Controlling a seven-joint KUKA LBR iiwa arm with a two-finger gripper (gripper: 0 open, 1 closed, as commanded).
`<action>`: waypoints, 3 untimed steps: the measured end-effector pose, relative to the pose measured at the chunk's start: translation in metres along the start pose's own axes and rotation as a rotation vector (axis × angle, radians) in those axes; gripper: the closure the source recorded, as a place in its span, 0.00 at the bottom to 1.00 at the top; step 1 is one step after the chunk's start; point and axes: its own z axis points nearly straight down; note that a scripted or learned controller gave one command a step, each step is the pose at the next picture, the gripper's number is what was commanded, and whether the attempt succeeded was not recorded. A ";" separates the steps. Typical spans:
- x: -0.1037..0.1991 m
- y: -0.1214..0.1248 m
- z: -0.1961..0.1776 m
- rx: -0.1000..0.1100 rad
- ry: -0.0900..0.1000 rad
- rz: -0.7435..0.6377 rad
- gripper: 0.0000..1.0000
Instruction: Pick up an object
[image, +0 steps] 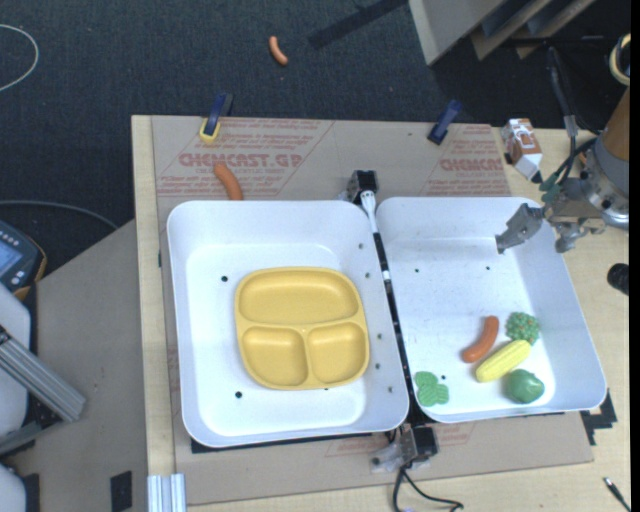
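1. Hovering over the right bin (440, 235) at its upper right corner, the gripper (543, 228) has its fingers spread, nothing between them.
2. Targets cluster at the bin's lower right: sausage (481, 339), corn (502, 360), broccoli (522, 326), green pepper (524, 385), and a green leafy piece (431, 389) apart on the left.
3. I'd go for the sausage: top of the cluster, free on its left side. Straddle it across its width.
4. Wrist is cropped at frame edge; gripper height above the floor unclear.
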 end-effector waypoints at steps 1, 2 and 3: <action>0.000 0.002 -0.007 -0.013 -0.003 -0.003 0.00; 0.005 -0.003 0.054 -0.006 0.000 -0.003 0.00; 0.007 0.005 0.112 -0.006 0.000 -0.003 0.00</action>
